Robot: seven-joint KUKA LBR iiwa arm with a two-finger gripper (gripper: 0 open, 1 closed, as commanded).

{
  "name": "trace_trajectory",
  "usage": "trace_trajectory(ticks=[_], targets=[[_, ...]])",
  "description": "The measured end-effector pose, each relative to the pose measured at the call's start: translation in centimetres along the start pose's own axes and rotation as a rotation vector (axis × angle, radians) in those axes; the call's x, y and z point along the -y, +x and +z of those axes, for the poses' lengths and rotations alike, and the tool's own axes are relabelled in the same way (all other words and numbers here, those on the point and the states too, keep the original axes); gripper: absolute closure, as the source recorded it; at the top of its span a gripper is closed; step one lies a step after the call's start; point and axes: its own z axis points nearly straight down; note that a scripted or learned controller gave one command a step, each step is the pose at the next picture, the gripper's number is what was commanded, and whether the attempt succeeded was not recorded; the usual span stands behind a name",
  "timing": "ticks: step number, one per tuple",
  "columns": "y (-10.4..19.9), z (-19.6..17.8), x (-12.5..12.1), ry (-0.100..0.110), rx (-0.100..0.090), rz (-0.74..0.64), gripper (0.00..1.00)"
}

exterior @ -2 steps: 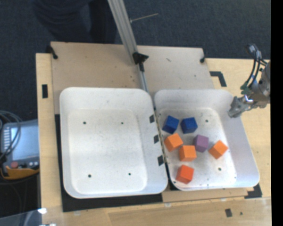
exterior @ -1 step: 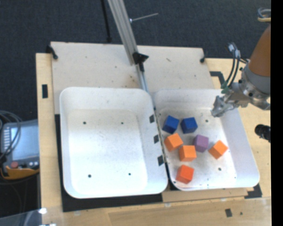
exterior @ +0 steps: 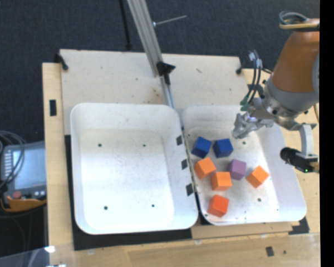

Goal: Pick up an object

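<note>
The claw (exterior: 242, 128) hangs over the right bin (exterior: 286, 204), near the blue blocks (exterior: 211, 147), holding nothing I can see, so picking is not done.

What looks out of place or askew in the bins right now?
Nothing stands out. Seven blocks lie loose in the right bin: two blue, four orange, one purple, all inside its walls. The gripper hangs above that bin's far side.

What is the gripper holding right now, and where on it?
Nothing that shows. The gripper hangs over the right bin, above the blue cubes, with no cube between its fingers.
</note>
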Motion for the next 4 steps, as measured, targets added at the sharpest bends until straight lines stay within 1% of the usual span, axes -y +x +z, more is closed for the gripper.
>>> trace_trajectory(ticks=[1, 2, 3, 4], targets=[[5.4, -0.3, -0.8, -0.002, -0.001, -0.004, 1.00], [10.4, -0.6, -2.6, -0.001, -0.001, -0.002, 1.00], [14.7, 0.7, -4.7, -0.001, 0.000, -0.003, 1.00], [20.8, 1.0, -5.6, -0.001, -0.001, -0.005, 1.00]])
